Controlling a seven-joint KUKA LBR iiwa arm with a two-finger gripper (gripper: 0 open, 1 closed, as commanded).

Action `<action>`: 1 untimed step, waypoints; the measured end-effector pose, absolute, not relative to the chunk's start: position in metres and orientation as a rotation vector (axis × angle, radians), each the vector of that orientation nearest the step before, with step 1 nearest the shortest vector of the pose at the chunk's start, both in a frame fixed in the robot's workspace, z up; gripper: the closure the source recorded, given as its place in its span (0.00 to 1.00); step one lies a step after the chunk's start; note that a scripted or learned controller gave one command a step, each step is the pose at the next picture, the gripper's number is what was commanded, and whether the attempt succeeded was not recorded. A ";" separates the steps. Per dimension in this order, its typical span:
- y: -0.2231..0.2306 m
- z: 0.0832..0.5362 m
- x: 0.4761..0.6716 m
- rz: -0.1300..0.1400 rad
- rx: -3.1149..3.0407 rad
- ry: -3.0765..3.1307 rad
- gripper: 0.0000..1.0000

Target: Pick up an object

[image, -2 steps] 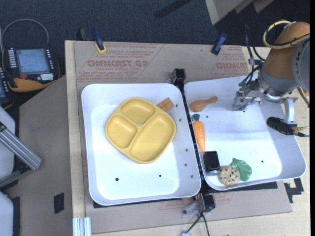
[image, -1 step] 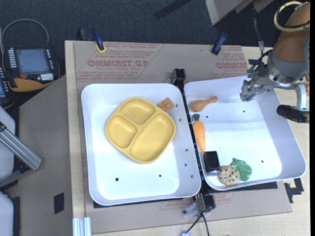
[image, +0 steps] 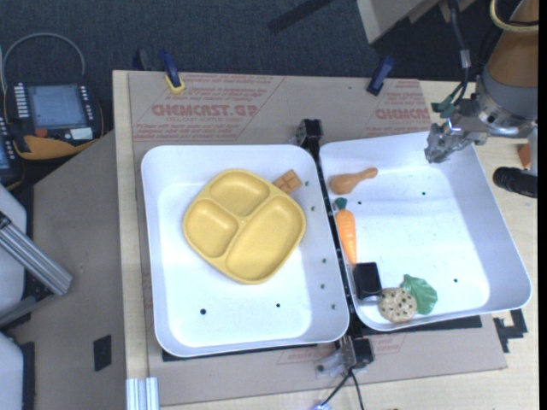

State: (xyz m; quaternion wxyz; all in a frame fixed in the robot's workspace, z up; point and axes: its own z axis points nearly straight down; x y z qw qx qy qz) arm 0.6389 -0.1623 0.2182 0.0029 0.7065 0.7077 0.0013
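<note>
Grey gripper [image: 442, 143] is hanging over the right bin's [image: 479, 229] far rim; I cannot tell its grip, and the toy carrot [image: 345, 235] is lying apart

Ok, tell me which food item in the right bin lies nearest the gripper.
The chicken drumstick, at the bin's upper left. The carrot, cookie and lettuce leaf lie farther from the gripper.

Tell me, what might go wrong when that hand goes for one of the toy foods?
The carrot lies tight against the right bin's inner wall, so the hand may hit the rim. The cookie, green leaf and black block crowd together, so it could nudge neighbours or grab two.
</note>
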 end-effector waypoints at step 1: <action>-0.162 0.272 0.640 0.005 2.215 2.218 1.00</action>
